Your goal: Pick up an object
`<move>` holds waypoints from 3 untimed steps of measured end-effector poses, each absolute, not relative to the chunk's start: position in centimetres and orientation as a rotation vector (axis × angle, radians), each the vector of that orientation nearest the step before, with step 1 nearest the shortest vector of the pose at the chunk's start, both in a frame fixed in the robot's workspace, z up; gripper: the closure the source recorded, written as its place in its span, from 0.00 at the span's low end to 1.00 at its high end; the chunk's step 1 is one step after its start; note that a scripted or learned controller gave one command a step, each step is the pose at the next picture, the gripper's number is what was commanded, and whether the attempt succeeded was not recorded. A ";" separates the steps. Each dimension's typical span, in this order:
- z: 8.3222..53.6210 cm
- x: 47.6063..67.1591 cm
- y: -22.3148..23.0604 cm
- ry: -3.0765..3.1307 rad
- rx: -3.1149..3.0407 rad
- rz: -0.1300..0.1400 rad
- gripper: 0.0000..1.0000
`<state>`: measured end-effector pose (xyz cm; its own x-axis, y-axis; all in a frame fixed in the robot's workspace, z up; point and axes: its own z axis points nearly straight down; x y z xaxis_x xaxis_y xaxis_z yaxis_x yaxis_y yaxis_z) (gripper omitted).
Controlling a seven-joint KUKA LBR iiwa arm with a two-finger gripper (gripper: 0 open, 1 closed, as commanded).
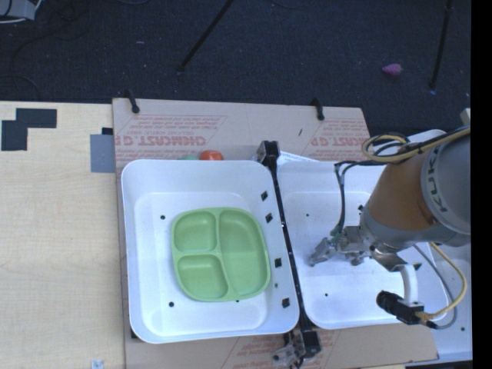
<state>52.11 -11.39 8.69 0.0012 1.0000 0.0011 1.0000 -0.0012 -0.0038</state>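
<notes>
The pincer (324, 252) sits low in the right-hand bin (323, 298), near that bin's left side, just right of centre in the frame. Its metal fingers point toward the left, over the white floor of the bin; whether they are spread or closed cannot be told from this slanted view, and nothing can be seen between them. Behind it, toward the right edge of the frame, rises the arm (430, 198), grey with a broad orange band, with yellow and black cables looping around it and a black fitting hanging at the lower right.

A black divider (280, 244) runs down between the two bins, from the upper middle to the bottom of the frame. In the left-hand bin (146, 206), well apart from the pincer, lies a light green plate (221, 254) with three compartments, flat on the bin floor and roughly in its middle. Just beyond the upper rim of that bin, a small orange-red object (211, 156) peeks out, with a hint of green beside it; what it is cannot be told.

Both bins rest on a brown cardboard sheet (231, 129) printed with red lettering, which lies on the pale wooden desk (54, 244). Dark floor fills the top of the frame.
</notes>
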 end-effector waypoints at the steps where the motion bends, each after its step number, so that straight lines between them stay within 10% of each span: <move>1: 9.9 52.2 -11.5 -2.211 -2.229 0.001 1.00; 3: 21.0 52.7 -10.2 -2.224 -2.221 -0.003 1.00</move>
